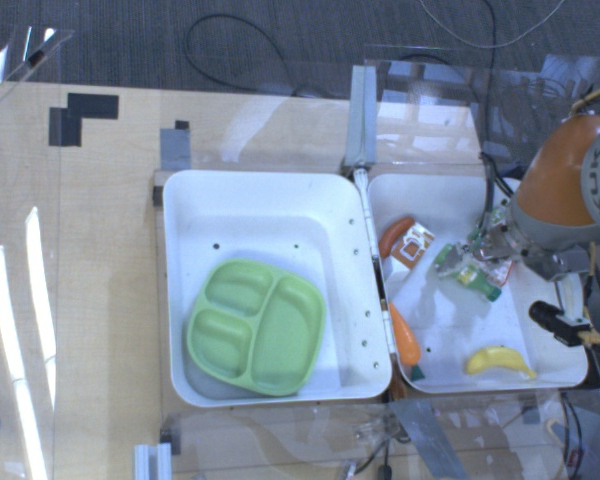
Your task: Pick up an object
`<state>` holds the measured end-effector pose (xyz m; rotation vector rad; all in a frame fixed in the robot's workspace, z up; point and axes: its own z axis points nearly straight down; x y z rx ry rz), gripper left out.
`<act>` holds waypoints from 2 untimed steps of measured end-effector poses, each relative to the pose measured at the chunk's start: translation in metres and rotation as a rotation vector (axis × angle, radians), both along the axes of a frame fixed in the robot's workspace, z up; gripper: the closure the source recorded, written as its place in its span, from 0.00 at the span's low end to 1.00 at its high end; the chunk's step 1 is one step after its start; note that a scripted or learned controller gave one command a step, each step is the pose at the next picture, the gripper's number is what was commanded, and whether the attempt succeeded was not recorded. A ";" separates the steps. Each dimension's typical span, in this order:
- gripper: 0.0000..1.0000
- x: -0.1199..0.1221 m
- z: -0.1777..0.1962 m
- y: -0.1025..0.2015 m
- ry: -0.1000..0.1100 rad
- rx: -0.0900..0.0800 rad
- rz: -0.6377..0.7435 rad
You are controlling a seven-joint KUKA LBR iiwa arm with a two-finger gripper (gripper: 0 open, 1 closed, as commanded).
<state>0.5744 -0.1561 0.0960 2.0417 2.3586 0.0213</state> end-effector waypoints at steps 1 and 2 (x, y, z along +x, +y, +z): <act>1.00 0.003 0.014 -0.001 -0.011 -0.006 0.001; 1.00 0.019 0.104 0.088 0.018 0.005 -0.050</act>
